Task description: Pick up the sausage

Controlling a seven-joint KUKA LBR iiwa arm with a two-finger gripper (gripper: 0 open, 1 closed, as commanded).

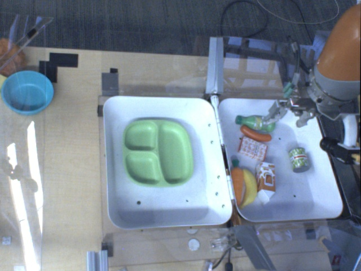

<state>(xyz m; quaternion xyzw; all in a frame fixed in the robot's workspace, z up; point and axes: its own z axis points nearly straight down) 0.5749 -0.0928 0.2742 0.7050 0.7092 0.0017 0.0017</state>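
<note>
The sausage (255, 133), short and red-orange, lies in the right bin (316, 199) near its far left part. It sits just below a green bottle (252, 121) and above a small patterned box (252, 148). My gripper (289, 116) hangs over the bin's far side, up and to the right of the sausage. It is open and nothing is between its fingers. One finger (275, 113) reaches close to the bottle's right end.
The right bin also holds a small can (299, 158), a little carton (266, 176) and an orange and a yellow fruit (243, 186) at the front left. A green divided plate (157, 151) lies in the left bin (118, 208). A blue bowl (27, 91) stands far left.
</note>
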